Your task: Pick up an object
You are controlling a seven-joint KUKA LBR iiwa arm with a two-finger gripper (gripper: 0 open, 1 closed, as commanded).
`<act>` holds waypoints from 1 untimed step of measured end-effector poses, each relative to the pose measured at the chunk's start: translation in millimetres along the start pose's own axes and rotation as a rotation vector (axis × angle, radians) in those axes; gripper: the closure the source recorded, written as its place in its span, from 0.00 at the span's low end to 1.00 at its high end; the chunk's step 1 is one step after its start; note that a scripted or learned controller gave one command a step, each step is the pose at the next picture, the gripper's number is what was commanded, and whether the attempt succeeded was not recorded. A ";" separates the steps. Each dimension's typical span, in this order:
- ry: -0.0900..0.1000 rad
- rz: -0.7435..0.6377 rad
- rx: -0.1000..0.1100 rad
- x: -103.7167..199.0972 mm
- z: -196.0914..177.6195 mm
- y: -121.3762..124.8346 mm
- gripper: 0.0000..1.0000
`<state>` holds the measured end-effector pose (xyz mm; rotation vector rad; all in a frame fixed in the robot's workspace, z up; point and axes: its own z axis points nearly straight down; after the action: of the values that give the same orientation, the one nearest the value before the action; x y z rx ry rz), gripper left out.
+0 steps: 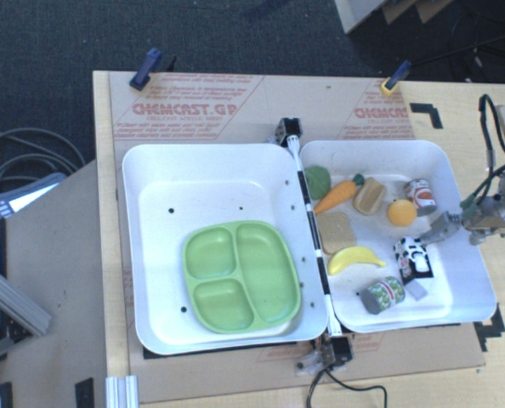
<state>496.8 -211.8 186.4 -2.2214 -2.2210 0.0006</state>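
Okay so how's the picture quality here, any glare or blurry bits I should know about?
Camera view: even, bright light, with soft shadows under the green divided plate and the banana. The white bins look nearly blown out, hiding surface detail. The gripper at the right bin's edge is soft and blurred, so its fingers are hard to read. Small toys are coarse at this resolution.

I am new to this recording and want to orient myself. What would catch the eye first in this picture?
The green divided plate lies in the left bin and stands out most. The right bin holds a cluster of toy food, with an orange carrot near the divider and a yellow banana below it. The hand reaches in over the right bin's right edge.
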 end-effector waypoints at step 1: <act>0.001 -0.001 0.000 21.8 102.0 47.2 0.00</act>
<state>543.9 -190.0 84.4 -2.2197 -2.2219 0.0000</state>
